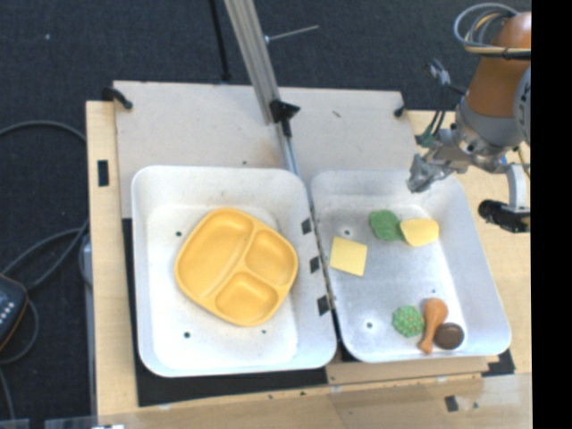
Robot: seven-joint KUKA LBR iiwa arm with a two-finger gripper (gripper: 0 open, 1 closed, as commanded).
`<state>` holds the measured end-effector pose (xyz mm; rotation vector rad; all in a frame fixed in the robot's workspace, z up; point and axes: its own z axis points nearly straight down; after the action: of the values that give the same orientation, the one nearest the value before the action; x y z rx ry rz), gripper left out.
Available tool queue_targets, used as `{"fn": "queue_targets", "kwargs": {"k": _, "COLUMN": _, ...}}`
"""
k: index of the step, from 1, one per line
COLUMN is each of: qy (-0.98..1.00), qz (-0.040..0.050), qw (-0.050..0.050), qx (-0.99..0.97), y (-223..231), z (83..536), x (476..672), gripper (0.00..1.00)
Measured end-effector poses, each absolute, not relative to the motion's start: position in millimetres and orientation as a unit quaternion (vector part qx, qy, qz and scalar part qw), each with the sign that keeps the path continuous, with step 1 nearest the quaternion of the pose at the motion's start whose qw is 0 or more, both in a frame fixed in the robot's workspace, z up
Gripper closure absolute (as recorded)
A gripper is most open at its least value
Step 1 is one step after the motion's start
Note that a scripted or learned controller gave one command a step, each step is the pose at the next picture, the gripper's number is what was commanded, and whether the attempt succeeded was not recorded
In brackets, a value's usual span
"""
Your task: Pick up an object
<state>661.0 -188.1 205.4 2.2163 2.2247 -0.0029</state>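
Two shallow white bins sit side by side on the bench as the grey arm's two-finger claw (422, 182) hangs over the upper right corner of the right-hand bin (474, 231), nothing visible between its tips. Whether those tips stand apart or together cannot be told from this slanted view.

Nearest to the claw, just below it, lie a small dark green rounded lump (386, 224) and a pale yellow rounded piece (419, 231), touching each other. Further below and to the claw's left rests a flat yellow square slab (349, 256). Well below the claw, near the bin's lower edge, cluster a knobbly green ball (407, 321), an orange-brown drumstick-shaped toy (433, 320) and a dark brown round piece (449, 335). Far to the claw's left, the other bin (152, 239) holds a yellow plastic tray with three compartments (236, 264).

The step in hand appears to be the approach: no object is yet gripped. The next move likely calls for choosing a target, perhaps the pale yellow piece, centring over it and descending, with care that the touching green lump does not foul the grasp.
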Motion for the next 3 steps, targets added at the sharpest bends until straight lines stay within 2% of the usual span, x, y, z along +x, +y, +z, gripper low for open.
{"fn": "queue_targets", "kwargs": {"k": 1, "qy": 0.709, "qz": 0.0, "qw": 0.0, "qx": 0.706, "y": -141, "z": 202, "x": 634.8, "gripper": 1.0}}
{"fn": "queue_targets", "kwargs": {"k": 3, "qy": 0.709, "qz": 0.0012, "qw": 0.0, "qx": 0.705, "y": -47, "z": 235, "x": 596.1, "gripper": 1.0}}
